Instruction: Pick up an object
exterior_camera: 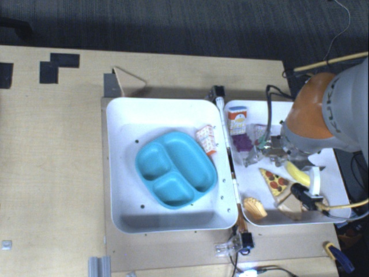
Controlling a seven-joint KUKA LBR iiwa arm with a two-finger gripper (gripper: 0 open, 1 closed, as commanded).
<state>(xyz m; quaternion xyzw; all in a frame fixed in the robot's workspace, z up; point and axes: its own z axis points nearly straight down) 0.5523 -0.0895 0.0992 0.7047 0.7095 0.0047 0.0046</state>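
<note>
Two white bins sit side by side on the bench. The arm (pixel 340 111) comes in from the right, over the right bin (pixel 252 175). The gripper (pixel 266 149) is low over the middle of that bin. Can't tell how far the claw is open or whether it has hold of anything.

Right bin:
- can (pixel 237 120) at the far left corner
- purple item (pixel 243 142) just below the can, beside the gripper
- pizza slice (pixel 275 182) mid-bin, just near-side of the gripper
- banana (pixel 298 174) right of the pizza slice, partly under the arm
- bread roll (pixel 255 208) at the near left corner

Left bin (pixel 115 154):
- blue divided plate (pixel 176 169) in the centre
- small red-and-white packet (pixel 206 138) against the right wall, touching the plate's far right edge
</note>
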